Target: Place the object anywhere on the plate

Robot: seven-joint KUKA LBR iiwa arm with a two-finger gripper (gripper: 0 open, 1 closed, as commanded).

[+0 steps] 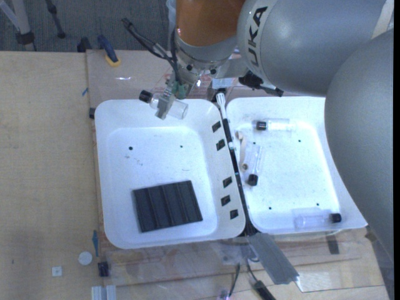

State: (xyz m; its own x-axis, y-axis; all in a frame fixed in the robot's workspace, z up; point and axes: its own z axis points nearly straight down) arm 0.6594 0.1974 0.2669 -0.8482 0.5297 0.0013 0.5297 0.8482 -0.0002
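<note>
My grey arm [312, 36] with its orange band reaches in from the right, over the far edge of the bins. Below it, the left shallow white bin [112, 167] holds the dark ridged rectangular plate [167, 205] near its front. The right white bin [325, 167] holds three clear plastic vials with black caps [271, 125]. My claw [178, 92] hangs above the left bin's far rim, clenched on a fourth clear vial with a black cap [165, 104], well apart from the plate.
</note>
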